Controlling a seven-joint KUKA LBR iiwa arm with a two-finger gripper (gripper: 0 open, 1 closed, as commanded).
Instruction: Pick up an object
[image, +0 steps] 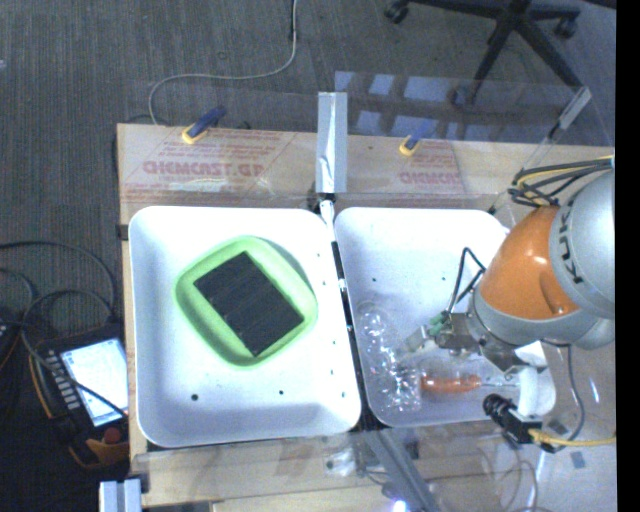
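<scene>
Left bin (160, 400): shallow, white, rounded corners. Contents: one green dish (246, 299) with a raised rim, set near the bin's middle and turned at a slant; a dark ribbed square pad (247, 303) lies flat inside it, filling most of its floor.

Right bin (420, 240): same make, touching the left bin along a shared edge. Contents, all toward the near side: a clear plastic piece (385, 365) (crinkled, see-through, outline hard to trace against the white floor), and just beside it, nearer the arm, an orange-red tool-like object (450, 383), slender and lying flat on the bin floor.

Arm (545, 270): grey with an orange band, reaching in from the right and covering the right bin's far-right part. The gripper (440, 335) sits low over the right bin, above the orange-red object and beside the clear piece; wires and small green parts crowd the wrist. Whether the claw is apart or together cannot be told, since the wrist body and glare hide it.

Bench (230, 170): pale board with red lettering, two yellow-and-blue clamps (203, 124) on the far edge.
</scene>
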